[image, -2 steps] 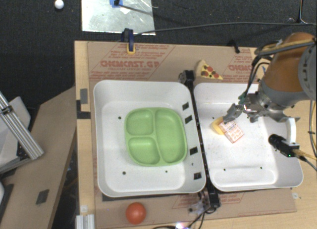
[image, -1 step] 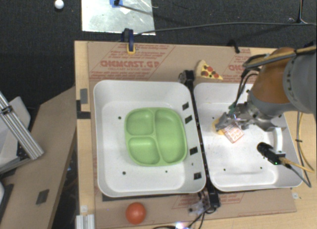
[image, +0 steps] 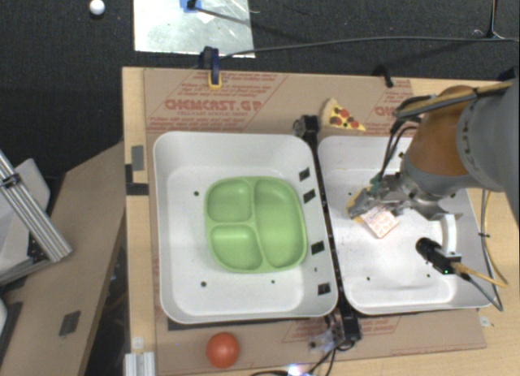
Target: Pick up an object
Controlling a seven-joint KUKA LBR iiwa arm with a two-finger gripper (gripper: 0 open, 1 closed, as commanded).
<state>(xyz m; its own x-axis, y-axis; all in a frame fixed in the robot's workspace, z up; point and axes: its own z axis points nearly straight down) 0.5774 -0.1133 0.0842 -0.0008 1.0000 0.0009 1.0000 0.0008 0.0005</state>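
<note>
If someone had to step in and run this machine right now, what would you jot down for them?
Gripper: low in the right bin, at a small pink-and-white packet. Whether it is open or shut cannot be told; no hold is confirmed.
Things: the packet lies on the right bin's floor. A green divided tray sits in the left bin. A toy pizza slice and an orange ball lie on the board outside the bins.
Done: the arm is down at the packet.
Left: confirm a grip and lift.
</note>
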